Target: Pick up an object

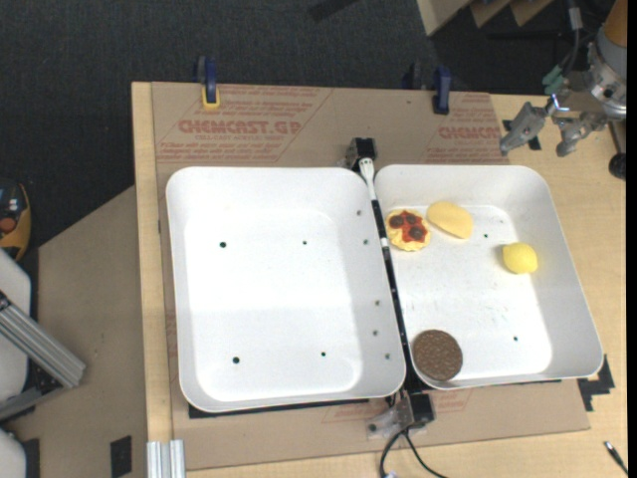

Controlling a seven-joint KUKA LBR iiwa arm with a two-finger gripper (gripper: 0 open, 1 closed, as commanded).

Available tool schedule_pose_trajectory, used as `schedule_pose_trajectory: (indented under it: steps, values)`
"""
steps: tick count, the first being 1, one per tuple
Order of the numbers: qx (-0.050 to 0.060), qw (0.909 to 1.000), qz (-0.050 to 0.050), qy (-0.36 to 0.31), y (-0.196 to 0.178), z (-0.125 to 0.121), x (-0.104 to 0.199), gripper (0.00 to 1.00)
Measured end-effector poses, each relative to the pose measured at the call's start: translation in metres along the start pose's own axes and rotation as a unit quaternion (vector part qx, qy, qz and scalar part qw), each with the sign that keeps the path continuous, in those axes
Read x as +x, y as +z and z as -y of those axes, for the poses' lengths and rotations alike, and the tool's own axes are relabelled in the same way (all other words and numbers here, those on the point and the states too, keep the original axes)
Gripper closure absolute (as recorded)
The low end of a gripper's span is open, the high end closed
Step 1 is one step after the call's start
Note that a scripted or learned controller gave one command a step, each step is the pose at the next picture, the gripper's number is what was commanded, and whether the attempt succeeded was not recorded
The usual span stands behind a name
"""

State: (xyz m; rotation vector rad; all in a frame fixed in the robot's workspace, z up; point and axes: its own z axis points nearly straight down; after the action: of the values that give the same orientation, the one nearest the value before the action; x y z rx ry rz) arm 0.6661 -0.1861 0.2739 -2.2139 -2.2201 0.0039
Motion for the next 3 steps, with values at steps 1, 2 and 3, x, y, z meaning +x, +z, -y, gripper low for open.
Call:
schedule_pose_trajectory:
  steps: [1, 2, 3]
  values:
    - [-0.015, 0.9999, 0.004, -0.001, -0.274, 0.008, 0.064, 0.00]
    - [0.001, 1.0000, 0.000, -0.003, -0.180, 0.000, 0.152, 0.00]
    - [0.002, 1.0000, 0.000, -0.004, -0.101, 0.001, 0.263, 0.00]
